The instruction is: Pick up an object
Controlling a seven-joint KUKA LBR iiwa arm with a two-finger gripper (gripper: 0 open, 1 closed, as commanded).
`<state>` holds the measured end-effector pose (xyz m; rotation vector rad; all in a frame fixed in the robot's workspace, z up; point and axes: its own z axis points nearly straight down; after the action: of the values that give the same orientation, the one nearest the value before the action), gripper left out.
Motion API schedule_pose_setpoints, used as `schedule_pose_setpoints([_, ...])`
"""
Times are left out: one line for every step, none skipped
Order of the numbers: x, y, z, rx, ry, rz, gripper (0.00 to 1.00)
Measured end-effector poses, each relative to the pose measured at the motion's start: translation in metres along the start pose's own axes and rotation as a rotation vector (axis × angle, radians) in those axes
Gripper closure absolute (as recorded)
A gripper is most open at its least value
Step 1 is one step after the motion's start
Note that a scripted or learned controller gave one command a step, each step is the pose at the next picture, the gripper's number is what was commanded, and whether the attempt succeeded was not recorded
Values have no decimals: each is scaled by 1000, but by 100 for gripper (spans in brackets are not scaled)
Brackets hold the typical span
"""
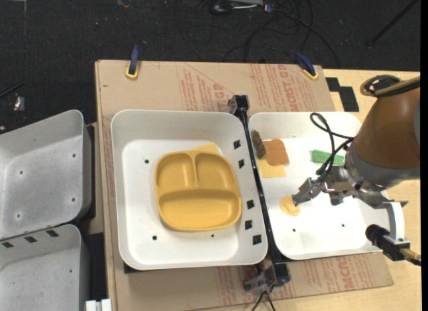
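Observation:
The right bin [314, 239] holds a small yellow piece [289, 206] near its left middle, a brown bread-like piece [273, 150] on a pale yellow slice [271, 167] further back, and a green object [327, 158] partly hidden by the arm. My gripper [306, 194] reaches in from the right and hangs just right of and above the small yellow piece. Its dark fingers point left toward that piece. Nothing is seen between them.
A yellow divided tray [198, 191] lies in the left bin [134, 236]. A black divider bar [255, 176] runs between the two bins. A black cable [326, 134] loops over the back of the right bin. Spare white bins [40, 169] sit at far left.

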<state>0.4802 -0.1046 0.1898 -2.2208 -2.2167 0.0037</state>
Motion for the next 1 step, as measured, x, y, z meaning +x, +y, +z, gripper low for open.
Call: schedule_pose_setpoints([8, 7, 57, 1, 1, -1, 0])
